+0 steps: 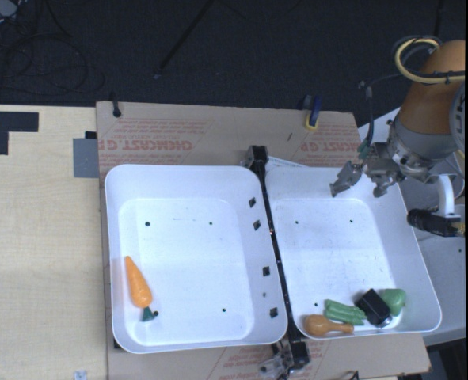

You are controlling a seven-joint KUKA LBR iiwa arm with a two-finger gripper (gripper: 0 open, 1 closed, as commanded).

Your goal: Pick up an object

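My gripper [363, 182] hangs over the far right corner of the right bin [408, 244], its two grey fingers spread apart with nothing between them. An orange carrot [138, 283] with a dark green stub lies at the front left of the left bin [186, 184]. In the right bin's front right corner lie a green pod-shaped toy [344, 313], a black block [374, 306], a round green piece [393, 298] and an orange pear-shaped toy [325, 325]. These sit far from the gripper, toward the near edge.
Brown cardboard [218, 137] lies under both bins. A black clip strip [263, 236] runs between the bins. A blue and yellow clamp [312, 113] stands at the cardboard's far edge. Cables loop around the orange band [431, 70] on the arm.
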